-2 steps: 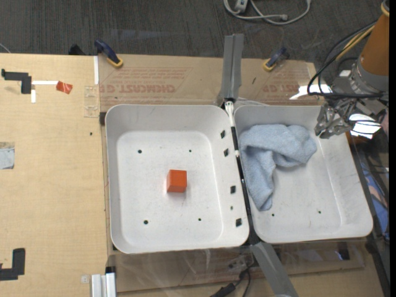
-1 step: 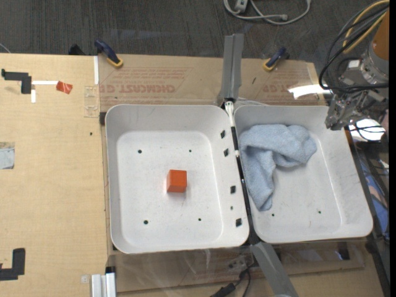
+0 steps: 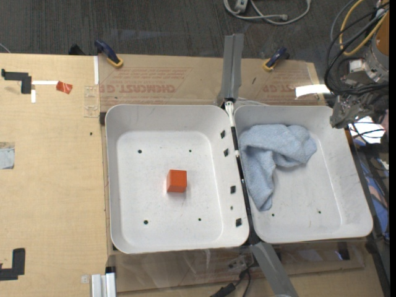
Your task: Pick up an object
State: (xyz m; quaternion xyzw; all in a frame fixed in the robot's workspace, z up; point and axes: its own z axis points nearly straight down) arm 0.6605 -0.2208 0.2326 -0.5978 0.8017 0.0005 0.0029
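Orange block (image 3: 177, 181) was the thing to pick up, and it sat far from the claw (image 3: 343, 112), over in the other bin. Nothing was in the claw. It was dark and hard to see, so I could not tell if it was wide or narrow. The claw hung by the far right corner of the right bin (image 3: 346, 224), just at its rim. Black and yellow cables (image 3: 349, 23) looped right above and behind the claw, close to the arm (image 3: 378, 48).

Nearest to the claw, inside the same bin, lay a blue-grey towel (image 3: 275, 156). It was all bunched up and lay a little way to the left of the claw and lower down. One end of the towel hung down along the left wall of that bin. The towel and the claw were not touching.

Past the towel came the left bin (image 3: 111, 184), pressed right up against the right one. The orange block stood alone near the middle of its white floor, well apart from the towel.

Behind both bins lay a flat sheet of brown cardboard (image 3: 161, 82). Two clamps held it down, one (image 3: 275, 59) nearer the claw and one (image 3: 108, 52) much farther off. Farthest of all from the claw was the bare wood of the bench (image 3: 49, 166), with a tiny red thing (image 3: 64, 87) on it.
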